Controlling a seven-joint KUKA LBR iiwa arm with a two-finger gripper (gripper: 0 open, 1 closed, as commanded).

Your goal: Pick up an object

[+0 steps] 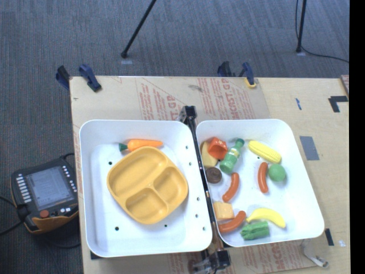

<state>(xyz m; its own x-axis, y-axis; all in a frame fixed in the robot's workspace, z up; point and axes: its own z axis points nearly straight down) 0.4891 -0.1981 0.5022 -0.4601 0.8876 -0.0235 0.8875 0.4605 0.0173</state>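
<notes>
Here the flat brown cardboard-topped table [171, 96] carries two shallow white plastic bins side by side; no arm or claw shows in the camera view, so the claw's state cannot be told. The left white bin [97, 136] holds a large yellow plastic plate with three compartments [147, 185], lying at a slant, and just beyond its far edge, lying crosswise, a small orange toy carrot with a green top [142, 144]. The right white bin [296, 193] holds the pickable toy foods: a yellow corn cob [264, 151] at the far side, a yellow banana [266, 215] near the front, three red sausages [231, 187] [262, 177] [231, 223] spread between them, a green bottle [231, 158] tilted near the dividing wall, a red pepper piece [217, 148] beside it, a green leafy vegetable [254, 230] at the front, a round green ball-like fruit [277, 172], a brown disc [214, 176], and a small tan block [223, 210]. On the floor left of the table rests a grey handheld control pendant with a screen [44, 193].
</notes>
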